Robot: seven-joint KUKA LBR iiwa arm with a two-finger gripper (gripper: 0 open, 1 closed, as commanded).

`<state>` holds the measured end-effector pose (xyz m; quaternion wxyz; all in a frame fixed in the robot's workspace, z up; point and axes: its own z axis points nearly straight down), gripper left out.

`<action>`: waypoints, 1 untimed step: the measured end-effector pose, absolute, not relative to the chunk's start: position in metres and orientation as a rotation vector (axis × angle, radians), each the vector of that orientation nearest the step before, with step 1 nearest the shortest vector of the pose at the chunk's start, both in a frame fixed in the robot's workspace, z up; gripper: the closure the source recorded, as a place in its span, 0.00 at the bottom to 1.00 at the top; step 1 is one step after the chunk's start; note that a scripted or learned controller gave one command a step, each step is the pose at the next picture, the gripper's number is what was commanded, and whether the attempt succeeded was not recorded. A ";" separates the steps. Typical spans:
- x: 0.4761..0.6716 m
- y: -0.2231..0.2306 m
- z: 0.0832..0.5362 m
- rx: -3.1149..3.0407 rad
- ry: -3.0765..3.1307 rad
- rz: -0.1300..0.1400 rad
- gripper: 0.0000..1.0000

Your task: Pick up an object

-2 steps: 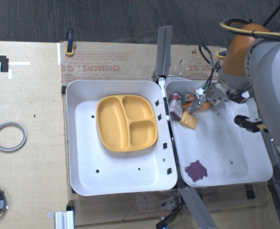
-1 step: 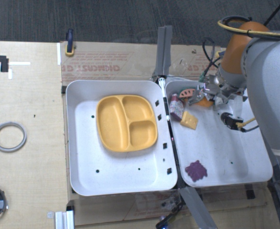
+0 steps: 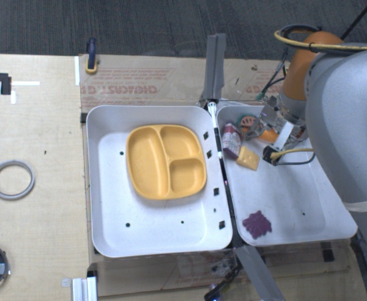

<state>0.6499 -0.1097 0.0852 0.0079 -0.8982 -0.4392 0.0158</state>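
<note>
Behind both bins, cardboard (image 3: 133,80) with mirrored print.

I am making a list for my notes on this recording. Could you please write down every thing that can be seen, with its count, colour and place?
bins: 2, white, side by side on the bench
divided plate: 1, yellow, in the left bin
purple object: 1, purple, near edge of the right bin
yellow block: 1, pale yellow, far part of the right bin
dark bottle-like item: 1, dark purple, beside the yellow block
tape roll: 1, grey, on the bench left of the bins
clamp: 1, blue and yellow, far edge of the bench
arm: 1, grey with orange band, over the right bin
gripper: 1, at the right bin's far corner
</note>
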 end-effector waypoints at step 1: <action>0.652 -0.088 0.192 -2.523 -1.875 0.003 0.00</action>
